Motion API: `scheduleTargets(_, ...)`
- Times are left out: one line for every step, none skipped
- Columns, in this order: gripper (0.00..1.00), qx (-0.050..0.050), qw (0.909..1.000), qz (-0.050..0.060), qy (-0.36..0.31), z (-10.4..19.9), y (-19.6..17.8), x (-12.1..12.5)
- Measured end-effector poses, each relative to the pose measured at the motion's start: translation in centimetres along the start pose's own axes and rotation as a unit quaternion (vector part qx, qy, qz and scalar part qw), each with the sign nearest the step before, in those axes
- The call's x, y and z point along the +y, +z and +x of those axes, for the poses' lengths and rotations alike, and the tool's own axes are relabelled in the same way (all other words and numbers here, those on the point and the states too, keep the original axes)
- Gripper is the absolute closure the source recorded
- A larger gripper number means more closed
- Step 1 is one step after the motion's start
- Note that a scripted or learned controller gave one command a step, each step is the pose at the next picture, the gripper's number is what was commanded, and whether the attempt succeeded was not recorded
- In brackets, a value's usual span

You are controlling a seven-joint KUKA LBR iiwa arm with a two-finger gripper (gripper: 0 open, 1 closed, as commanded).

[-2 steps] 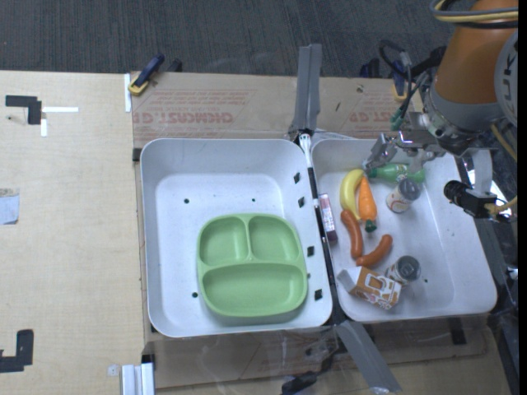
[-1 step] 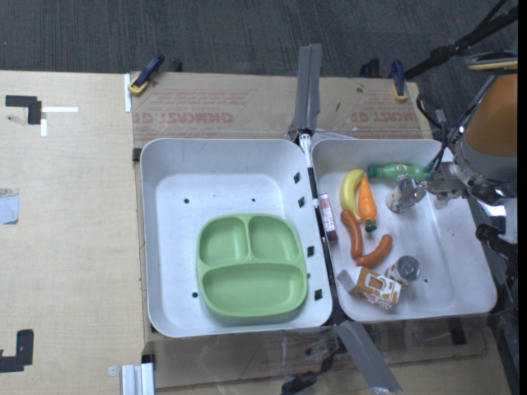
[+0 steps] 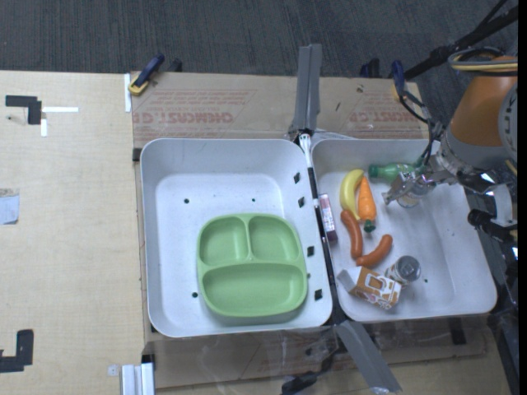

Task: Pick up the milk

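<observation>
Cardboard milk (image 3: pixel 379 288) carton, lying tilted at right bin's (image 3: pixel 461 262) near edge beside a can (image 3: pixel 407 268): likely light, crushable; grip across flat sides. Gripper (image 3: pixel 409 189) far off, grip state unreadable.

Bins (image 3: pixel 165 245) looking like smooth white plastic, faintly glossy. Divided plate (image 3: pixel 249 266) showing matt green plastic. Worktop (image 3: pixel 66 220) reading as pale wood sheet (matt, fine grain). Milk (image 3: pixel 379 287) appearing as printed paper carton, creased. Can (image 3: pixel 407 267) gleaming like metal. Tool (image 3: pixel 409 189) glinting, bare metal. Floor (image 3: pixel 247 15) looking like dark rough carpet.
</observation>
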State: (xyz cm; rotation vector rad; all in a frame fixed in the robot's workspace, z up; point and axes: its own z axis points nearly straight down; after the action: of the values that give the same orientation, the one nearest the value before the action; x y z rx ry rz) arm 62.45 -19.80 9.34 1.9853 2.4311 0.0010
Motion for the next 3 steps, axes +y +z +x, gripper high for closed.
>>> scheduleTargets(1.0,-0.001,1.0,-0.001,0.001,-0.1,-1.0,0.0)
scheduleTargets(1.0,0.0,0.9999,0.0,0.013,1.6,0.0,-0.1)
scheduleTargets(1.0,0.001,0.9996,0.001,-0.029,4.7,-9.0,-5.4)
